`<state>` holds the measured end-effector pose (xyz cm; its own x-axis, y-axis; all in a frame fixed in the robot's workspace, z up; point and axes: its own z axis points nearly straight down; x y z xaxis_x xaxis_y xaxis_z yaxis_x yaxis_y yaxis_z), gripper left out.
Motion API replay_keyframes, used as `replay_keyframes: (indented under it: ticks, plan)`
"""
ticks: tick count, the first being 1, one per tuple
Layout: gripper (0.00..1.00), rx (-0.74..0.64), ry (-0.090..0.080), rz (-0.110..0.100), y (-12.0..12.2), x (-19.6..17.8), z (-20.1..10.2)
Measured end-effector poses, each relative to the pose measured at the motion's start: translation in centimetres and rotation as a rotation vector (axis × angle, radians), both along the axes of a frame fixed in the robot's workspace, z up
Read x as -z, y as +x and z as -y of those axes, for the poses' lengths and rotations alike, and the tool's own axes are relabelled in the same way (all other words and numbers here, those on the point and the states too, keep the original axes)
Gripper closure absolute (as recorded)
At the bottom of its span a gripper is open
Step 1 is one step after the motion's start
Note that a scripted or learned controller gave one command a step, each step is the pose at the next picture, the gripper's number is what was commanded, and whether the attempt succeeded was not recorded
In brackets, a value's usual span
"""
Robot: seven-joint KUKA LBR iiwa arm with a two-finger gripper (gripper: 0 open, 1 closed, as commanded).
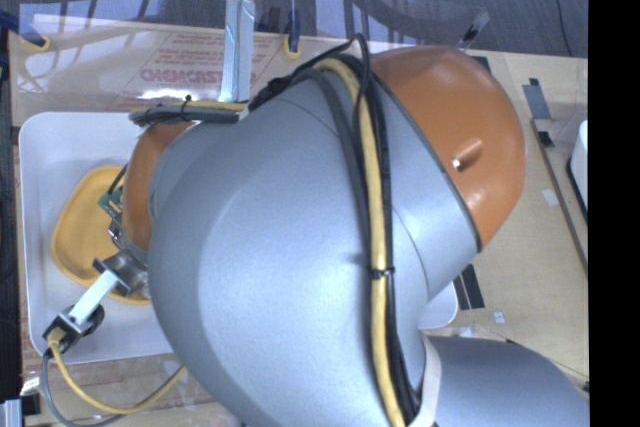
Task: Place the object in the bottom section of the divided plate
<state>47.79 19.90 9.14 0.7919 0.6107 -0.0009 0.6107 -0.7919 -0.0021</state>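
Observation:
The yellow divided plate point(80, 225) lies in the left white bin point(40, 145); just its left part shows, past the arm. My grey arm with its orange band point(470, 155) reaches in from the right and covers most of the bench. My wrist hangs low over the plate's right side. A small dark and green bit of the gripper point(116, 207) peeks out at the arm's left edge, above the plate. The arm hides the plate's sections and whatever lies on them.
A white plug on a yellow cable point(80, 310) runs from the wrist across the left bin's front corner. A clear upright panel with a metal post point(238, 45) stands behind the bins. Bare bench top point(550, 245) lies to the right.

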Motion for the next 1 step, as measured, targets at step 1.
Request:
replay_keyframes:
  ticks: [1]
  plan:
    - [1.00,0.451,-0.001,-0.001,5.02,-3.85,-0.66]
